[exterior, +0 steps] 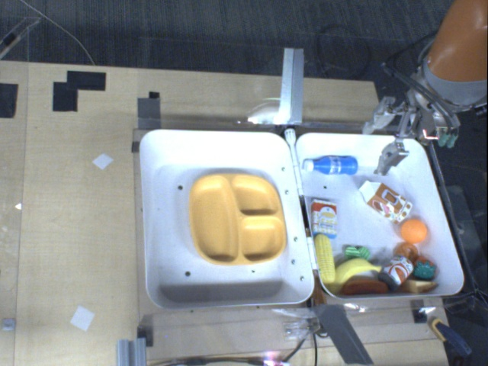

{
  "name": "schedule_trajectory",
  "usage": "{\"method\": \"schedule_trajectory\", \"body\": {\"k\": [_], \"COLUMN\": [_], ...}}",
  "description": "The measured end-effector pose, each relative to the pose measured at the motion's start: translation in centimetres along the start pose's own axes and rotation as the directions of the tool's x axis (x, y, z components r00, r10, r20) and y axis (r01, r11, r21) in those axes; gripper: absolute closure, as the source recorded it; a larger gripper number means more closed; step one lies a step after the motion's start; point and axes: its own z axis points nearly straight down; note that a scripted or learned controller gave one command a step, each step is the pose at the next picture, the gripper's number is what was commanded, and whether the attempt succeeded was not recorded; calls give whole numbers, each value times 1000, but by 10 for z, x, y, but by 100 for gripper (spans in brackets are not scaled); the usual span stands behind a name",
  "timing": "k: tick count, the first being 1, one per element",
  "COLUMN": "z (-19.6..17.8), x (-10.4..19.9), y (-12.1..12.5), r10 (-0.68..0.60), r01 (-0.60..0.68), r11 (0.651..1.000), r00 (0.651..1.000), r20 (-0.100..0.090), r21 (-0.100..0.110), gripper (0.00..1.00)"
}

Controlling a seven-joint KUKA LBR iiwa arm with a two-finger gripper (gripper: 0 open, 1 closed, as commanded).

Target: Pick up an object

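— Bins first: how many, and what do they hold?

— Two white bins. The left bin [152, 204] holds one yellow divided tray [236, 218]. The right bin [427, 174] holds one blue bottle [330, 165] at eleven o'clock, two small cartons [324, 218] toward its middle, one corn cob [325, 255], one banana [357, 268] and one orange [413, 231] between four and six.

— And the gripper?

— One gripper [393, 157] hangs over the right bin at one o'clock, holding nothing; whether its fingers are apart, I cannot tell.

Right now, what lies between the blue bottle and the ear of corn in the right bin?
In the camera view, one small red and white carton lies between the blue bottle and the ear of corn, close to the bin's left wall.
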Motion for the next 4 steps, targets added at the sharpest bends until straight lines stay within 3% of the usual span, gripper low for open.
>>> {"method": "schedule_trajectory", "body": {"k": [1,2,3,4], "z": [140,165,156,169], "x": [5,-1,26,-17], "y": [-25,-74,-64,-16], "r10": [61,336,508,716], "r01": [-61,-336,-508,-716], "r11": [998,942,861,698], "r00": [998,942,861,698], "r20": [1,7,0,-1], "r21": [2,2,1,9], "gripper": [0,0,0,0]}}
